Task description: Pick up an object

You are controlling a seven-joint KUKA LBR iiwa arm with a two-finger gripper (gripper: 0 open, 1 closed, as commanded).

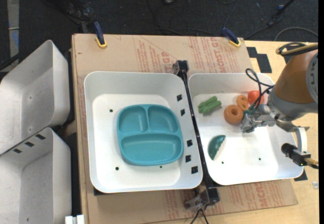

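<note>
Reaching into the right bin.
We hung our gripper at the orange ring's three o'clock; finger state we couldn't tell. Next, we judged: descend and close.

Left bin: teal divided plate, centred | Bench board: brown cardboard under both bins | Far edge: two clamps | Left, off bench: two white tubs | Floor beyond: dark cables
</note>
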